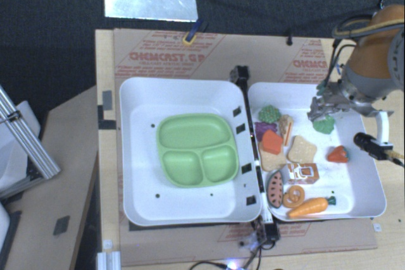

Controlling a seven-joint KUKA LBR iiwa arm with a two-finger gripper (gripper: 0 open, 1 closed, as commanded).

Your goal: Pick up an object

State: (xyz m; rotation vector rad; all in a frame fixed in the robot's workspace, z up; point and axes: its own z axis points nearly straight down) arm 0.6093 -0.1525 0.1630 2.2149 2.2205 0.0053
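The gripper (323, 112) hung low over the right bin (367, 199), right above a small green toy (325, 126), leafy and lumpy in shape, lying near the bin's back right part. Whether that piece sat between the gripper's tips could not be told; the metal head hid the spot.

The green toy looked matte plastic, rounded, with a knobbly edge. To its left lay a bumpy broccoli piece (269, 114), an orange-red wedge (272, 141) and a tan bread slice (302, 150) with a soft, toast-like outline. A glossy red strawberry (338, 153) sat apart to the right. Near the front lay a watermelon slice (275, 188), a pretzel (293, 196) and a smooth orange carrot (309, 206).

The left bin (139, 155) held a pale green divided plate (195, 149), smooth, with three shallow wells.
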